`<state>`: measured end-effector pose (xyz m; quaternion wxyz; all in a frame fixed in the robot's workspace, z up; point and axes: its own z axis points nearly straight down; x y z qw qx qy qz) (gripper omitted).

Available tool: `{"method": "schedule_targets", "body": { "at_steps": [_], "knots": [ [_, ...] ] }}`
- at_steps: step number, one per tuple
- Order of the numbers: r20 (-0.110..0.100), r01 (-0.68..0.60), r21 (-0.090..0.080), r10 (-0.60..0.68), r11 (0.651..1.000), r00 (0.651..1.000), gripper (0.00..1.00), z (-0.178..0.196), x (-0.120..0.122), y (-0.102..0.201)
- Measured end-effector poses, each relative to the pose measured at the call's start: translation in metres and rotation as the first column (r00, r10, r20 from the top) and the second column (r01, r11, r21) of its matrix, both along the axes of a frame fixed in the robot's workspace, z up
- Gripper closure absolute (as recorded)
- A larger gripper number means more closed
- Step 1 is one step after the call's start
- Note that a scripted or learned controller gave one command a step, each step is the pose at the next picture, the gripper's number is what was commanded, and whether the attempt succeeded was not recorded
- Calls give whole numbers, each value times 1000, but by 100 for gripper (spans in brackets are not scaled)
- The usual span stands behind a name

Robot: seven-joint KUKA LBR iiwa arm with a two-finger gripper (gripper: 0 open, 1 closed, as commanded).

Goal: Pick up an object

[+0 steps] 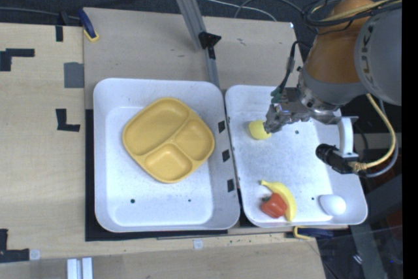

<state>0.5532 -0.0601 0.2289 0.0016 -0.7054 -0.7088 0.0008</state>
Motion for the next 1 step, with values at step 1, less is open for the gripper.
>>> {"method": "schedule_targets", "body": {
  "at_steps": [1],
  "knots": [
    [0,0,0,0,1000,1000,100,-5,-16,42]
  ]
}}
